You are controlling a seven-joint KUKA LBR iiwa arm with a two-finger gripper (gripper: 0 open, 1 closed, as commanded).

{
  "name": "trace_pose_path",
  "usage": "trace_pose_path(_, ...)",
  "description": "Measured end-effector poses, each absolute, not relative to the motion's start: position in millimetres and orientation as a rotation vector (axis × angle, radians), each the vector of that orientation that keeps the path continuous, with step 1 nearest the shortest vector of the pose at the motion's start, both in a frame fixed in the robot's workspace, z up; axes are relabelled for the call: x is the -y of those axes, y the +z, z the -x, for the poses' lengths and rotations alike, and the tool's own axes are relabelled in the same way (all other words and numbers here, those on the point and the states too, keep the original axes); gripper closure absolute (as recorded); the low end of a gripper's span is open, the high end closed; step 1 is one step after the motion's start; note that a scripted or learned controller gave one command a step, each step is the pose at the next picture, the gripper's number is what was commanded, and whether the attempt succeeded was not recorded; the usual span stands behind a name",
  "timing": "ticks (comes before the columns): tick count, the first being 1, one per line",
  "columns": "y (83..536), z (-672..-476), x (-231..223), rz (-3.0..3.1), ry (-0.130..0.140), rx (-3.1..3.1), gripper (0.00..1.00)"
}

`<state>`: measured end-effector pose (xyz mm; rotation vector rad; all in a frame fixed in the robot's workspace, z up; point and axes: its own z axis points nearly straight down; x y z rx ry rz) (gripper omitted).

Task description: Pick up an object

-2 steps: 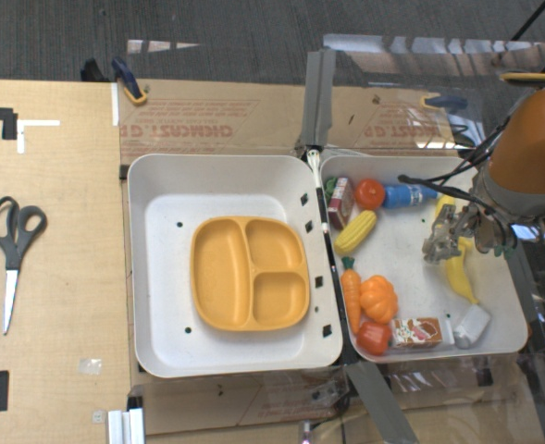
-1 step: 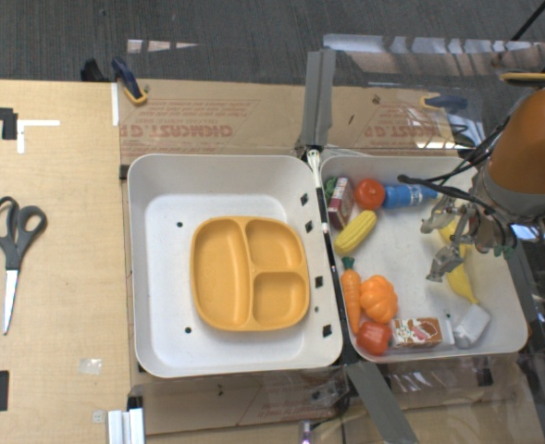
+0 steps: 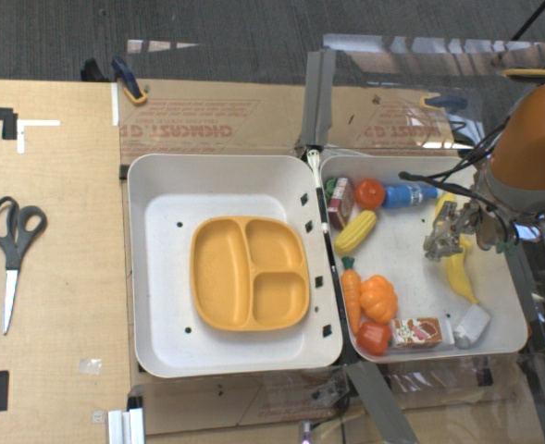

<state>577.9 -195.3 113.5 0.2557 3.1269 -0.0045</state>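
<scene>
The gripper (image 3: 441, 239) hangs over the right bin (image 3: 522, 336), just beside the banana (image 3: 459, 276) along the far side — whether it grips anything, I cannot tell. Corn (image 3: 356, 231), a tomato (image 3: 370, 193) and a blue bottle (image 3: 409, 194) lie towards the back; the left bin (image 3: 152, 276) holds a yellow divided plate (image 3: 250, 273).

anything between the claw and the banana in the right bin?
Nothing visible. The claw hangs over bare floor of the right bin, just left of the banana by its upper end. The nearest other items, a blue bottle and a corn cob, lie off to the side.
</scene>
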Motion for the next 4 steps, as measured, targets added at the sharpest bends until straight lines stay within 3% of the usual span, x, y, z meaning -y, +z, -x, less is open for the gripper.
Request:
trace_pose_path(1, 113, -578.1, 195, -0.255, -0.004, -3.127, 0.00)
trace_pose_path(2, 121, -579.6, 194, -0.251, -0.006, -3.126, 1.00)
trace_pose_path(3, 121, -579.7, 194, -0.250, -0.005, -3.126, 0.00)
trace_pose_path(4, 91, -579.1, 204, -0.333, 0.001, -3.124, 0.00)
